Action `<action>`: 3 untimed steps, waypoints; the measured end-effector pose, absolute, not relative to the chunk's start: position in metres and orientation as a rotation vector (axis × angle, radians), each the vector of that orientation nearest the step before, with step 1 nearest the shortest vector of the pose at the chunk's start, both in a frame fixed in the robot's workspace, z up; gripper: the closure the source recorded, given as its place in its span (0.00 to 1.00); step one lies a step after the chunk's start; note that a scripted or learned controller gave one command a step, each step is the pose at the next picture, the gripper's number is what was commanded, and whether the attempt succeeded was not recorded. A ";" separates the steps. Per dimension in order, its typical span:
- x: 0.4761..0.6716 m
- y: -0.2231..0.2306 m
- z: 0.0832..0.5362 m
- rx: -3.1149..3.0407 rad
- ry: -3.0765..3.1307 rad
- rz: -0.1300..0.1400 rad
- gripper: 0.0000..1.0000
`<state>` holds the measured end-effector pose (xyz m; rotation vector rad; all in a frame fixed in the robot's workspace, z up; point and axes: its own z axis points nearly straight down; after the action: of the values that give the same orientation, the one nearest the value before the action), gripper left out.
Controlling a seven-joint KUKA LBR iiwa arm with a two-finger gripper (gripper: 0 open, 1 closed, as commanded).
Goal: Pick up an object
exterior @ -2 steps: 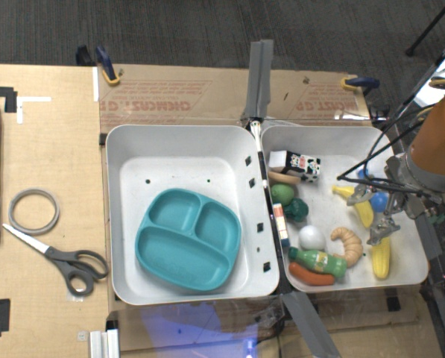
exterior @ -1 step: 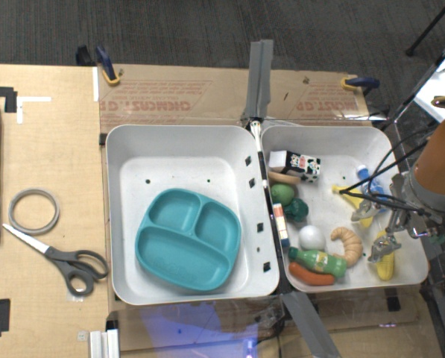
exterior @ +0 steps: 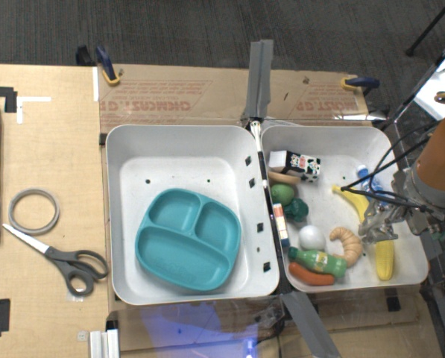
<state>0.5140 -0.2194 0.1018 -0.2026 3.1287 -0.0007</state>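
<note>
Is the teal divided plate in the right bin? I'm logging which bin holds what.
No, the teal divided plate lies in the left bin, while the right bin holds the small toys.

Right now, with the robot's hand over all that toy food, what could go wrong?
The end effector hangs right by the banana, the corn and the croissant, so it might bump one or grab two together. The toys in the right bin lie crowded, so a nudge could shove others around. Wires near the arm could snag.
</note>
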 end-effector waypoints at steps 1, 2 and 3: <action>0.514 -0.219 0.102 -0.202 3.129 0.000 0.00; 0.607 -0.199 0.093 -0.429 3.106 0.000 0.00; 0.609 -0.199 0.104 -0.424 3.099 -0.001 1.00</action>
<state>0.6088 -0.1986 0.1041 -0.4236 3.0994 -0.0012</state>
